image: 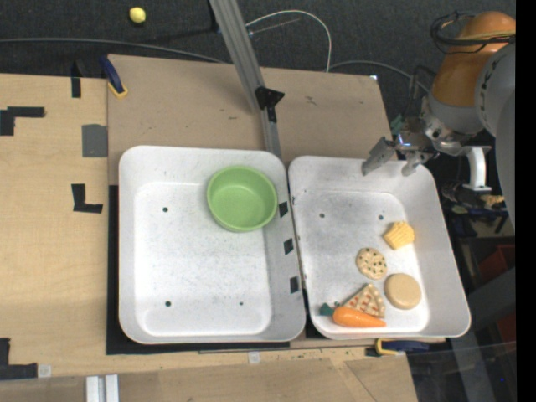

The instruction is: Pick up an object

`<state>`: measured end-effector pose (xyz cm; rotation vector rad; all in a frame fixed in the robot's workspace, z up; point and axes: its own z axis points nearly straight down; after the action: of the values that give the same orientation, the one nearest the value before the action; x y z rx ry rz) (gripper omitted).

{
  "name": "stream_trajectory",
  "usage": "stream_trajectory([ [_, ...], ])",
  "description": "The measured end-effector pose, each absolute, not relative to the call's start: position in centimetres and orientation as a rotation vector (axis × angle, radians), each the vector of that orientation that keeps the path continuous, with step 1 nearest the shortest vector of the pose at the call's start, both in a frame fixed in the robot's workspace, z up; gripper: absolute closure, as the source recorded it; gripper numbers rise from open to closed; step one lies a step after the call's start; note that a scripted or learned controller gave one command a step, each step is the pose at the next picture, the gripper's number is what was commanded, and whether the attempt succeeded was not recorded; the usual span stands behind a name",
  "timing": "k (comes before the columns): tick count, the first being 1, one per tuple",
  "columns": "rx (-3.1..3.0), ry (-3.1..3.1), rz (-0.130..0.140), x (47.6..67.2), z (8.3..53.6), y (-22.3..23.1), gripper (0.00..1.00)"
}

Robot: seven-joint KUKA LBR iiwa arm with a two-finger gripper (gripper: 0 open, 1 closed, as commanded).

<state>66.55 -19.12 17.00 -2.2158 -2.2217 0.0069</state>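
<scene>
Down at the near edge, at about five o'clock in the view, lies a carrot (355,316), orange with a green tip, tucked into the near corner of the right bin (335,182). Touching it just behind sits a triangular wedge (367,299) with a patterned top.

Now by size. The bench (50,249) is pale wood with black tape marks at nine o'clock. On it, the left bin (151,258) takes the centre-left, a white speckled tray. The right bin sits hard against it, edge to edge. The arm (469,65) comes in at two o'clock, grey with its orange band showing up top. A grey pole (239,44) slants down from twelve o'clock toward the seam between the bins.

In the left bin, a green bowl (241,198) stands upright near the far right corner, at one o'clock within that tray.

The gripper (390,161) hovers over the far rim of the right bin, at one o'clock of that tray. Its two fingers are spread apart, and nothing sits between them.

Smaller things in the right bin, all on the near right side, well apart from the gripper: a tan round disc (403,291) at four o'clock, just right of the wedge. A round cookie (371,262) beyond that. A yellow ridged piece (399,234) at three o'clock.

Off the bench at eleven o'clock, a small yellow ball (137,14) rests on the dark floor.
</scene>
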Motion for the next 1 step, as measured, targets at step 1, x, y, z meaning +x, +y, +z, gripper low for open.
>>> stream_trajectory([
  [1,-2.215,-2.223,0.007,66.67,12.56,-18.71,0.00],
])
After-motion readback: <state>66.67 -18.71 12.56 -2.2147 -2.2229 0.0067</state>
